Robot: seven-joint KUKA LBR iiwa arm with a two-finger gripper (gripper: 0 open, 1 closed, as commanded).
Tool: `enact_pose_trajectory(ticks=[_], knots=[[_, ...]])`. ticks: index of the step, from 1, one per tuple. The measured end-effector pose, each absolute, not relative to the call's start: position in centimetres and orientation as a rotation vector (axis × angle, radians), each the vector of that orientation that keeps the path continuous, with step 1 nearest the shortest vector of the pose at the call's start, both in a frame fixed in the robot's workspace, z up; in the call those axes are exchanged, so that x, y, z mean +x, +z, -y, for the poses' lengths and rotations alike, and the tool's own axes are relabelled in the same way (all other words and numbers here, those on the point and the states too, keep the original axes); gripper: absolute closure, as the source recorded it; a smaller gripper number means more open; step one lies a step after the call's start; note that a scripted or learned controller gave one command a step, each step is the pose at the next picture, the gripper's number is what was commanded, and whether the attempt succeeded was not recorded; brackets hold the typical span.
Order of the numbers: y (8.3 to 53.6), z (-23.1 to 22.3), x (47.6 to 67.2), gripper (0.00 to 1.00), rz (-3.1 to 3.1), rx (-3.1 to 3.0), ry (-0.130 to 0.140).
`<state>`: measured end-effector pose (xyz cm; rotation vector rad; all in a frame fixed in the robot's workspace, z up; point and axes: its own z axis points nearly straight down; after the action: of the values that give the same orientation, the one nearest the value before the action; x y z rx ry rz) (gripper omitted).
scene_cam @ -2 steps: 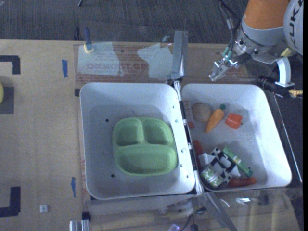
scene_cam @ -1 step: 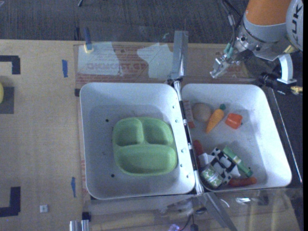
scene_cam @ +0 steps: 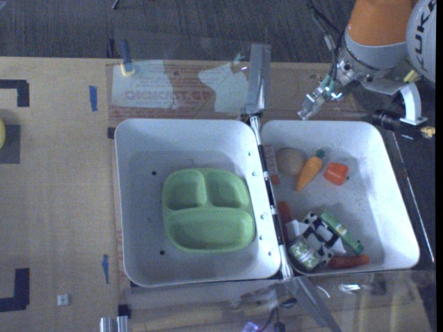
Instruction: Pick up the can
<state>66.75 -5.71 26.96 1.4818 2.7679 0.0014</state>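
Far left, on the wooden bench: a few blue tape marks and black corner marks.

Then the left bin, white and shallow. Inside it, near the middle and a little toward the front: a green divided plate, lying flat, with three compartments.

Next, touching it side by side, the right bin. In the back part, close to the left wall: a beige round thing, then a carrot lying at a slant with the green end up, then a small orange-red piece just beside it.

In the front left corner of the same bin: the can, on its side, with the round greenish end facing up toward the camera. Just behind and touching it, a black-and-white object; just to the right, a green object and a red piece along the front wall.

Above the back rim of the right bin, over the bench: the gripper, pointing down and to the left, well apart from the can. Open or closed: not possible to tell here. Further right and up, the grey arm with the orange band.
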Motion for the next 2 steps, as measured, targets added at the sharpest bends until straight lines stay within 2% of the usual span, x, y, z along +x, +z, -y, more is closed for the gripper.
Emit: enact_pose_trajectory(ticks=[1,2], knots=[[28.17,5.61,66.91,1.00,-2.763,1.477,0.006],[28.16,5.62,66.90,0.00,-2.764,1.477,0.006]])
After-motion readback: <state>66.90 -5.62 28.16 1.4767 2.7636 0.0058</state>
